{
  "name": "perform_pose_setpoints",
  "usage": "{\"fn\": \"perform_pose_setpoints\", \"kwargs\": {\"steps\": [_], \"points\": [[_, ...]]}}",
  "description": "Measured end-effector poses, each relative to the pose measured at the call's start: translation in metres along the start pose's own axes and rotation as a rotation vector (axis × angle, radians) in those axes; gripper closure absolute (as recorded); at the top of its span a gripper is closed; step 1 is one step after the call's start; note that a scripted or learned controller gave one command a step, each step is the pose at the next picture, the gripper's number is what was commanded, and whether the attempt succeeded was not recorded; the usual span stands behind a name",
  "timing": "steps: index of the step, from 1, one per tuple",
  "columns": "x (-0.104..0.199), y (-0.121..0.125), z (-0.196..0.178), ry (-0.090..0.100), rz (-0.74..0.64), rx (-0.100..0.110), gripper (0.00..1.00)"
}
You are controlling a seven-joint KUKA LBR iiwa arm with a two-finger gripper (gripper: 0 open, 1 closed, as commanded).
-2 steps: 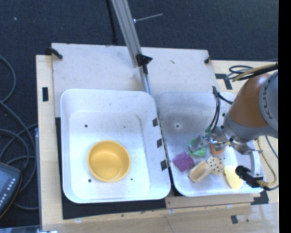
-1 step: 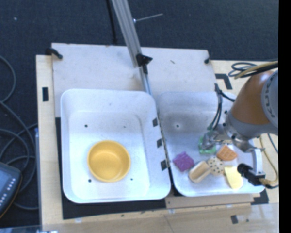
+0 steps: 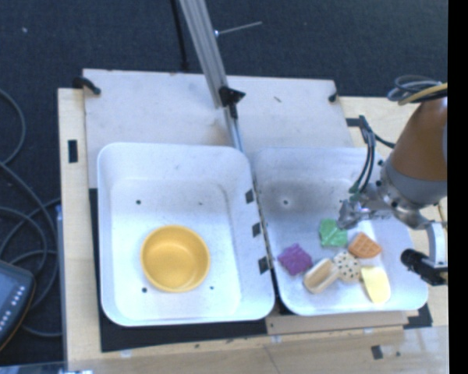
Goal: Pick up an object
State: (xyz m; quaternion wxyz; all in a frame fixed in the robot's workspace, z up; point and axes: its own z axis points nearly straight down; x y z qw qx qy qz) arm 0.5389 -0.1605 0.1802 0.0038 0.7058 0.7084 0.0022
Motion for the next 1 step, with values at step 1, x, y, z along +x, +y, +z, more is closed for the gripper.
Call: {"fn": "perform_pose_setpoints", "kwargs": {"steps": [1], "points": [[0.0055, -0.0015, -0.0611, 0.000, -0.002, -0.001, 1.00]]}}
